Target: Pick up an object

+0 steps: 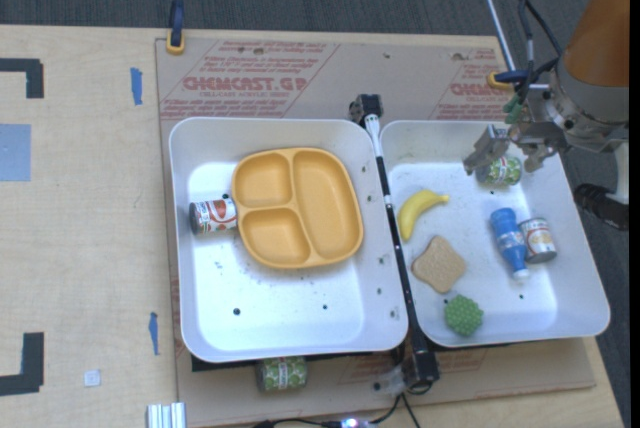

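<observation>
Camera view. The worktop (80,246) carries two shallow white bins side by side on a printed board. The left bin (290,316) holds a yellow divided plate (297,206) of three compartments, lying flat toward its rear half. A small red-and-white can (213,215) lies on its side touching the plate's left edge. A further green-labelled can (284,374) lies on its side outside the bins, just in front of the left bin's front rim.

The right bin (560,311) holds a banana (420,209) near its left wall, a slice of bread (439,264) just in front of the banana, and a green bumpy ball (463,315) near the front rim. A blue bottle (508,241) lies toward the right side, with a small tin (538,240) touching it on its right.

The arm enters from the right, orange band uppermost. The hand (503,159) sits low over the rear of the right bin, directly at a green and white object (499,172). Its fingers (484,152) appear to straddle this object, but the view is too cluttered to confirm; whether the hand is closed on it or merely around it, I cannot tell. The object is near the bin's rear wall, well apart from the banana
</observation>
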Available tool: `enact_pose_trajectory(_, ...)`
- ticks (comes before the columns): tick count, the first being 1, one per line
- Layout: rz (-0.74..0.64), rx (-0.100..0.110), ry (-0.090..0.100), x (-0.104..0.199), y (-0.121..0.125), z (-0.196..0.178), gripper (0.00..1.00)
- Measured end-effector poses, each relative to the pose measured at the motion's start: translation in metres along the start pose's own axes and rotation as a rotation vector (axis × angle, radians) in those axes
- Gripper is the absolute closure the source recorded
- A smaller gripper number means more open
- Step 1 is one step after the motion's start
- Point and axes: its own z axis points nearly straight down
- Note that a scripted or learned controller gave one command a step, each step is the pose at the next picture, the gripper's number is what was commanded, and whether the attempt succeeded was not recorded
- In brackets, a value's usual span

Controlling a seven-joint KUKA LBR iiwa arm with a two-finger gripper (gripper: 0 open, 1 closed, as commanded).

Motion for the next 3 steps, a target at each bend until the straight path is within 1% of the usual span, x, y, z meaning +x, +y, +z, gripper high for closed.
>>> enact_pose_trajectory(1, 0.0, -0.002, -0.001, -0.021, 0.062, 0.16, 0.0)
enact_pose_trajectory(2, 0.001, -0.003, -0.001, -0.015, -0.014, 0.171, 0.0)
enact_pose_trajectory(3, 0.0, -0.007, -0.001, 0.017, -0.075, 0.171, 0.0)
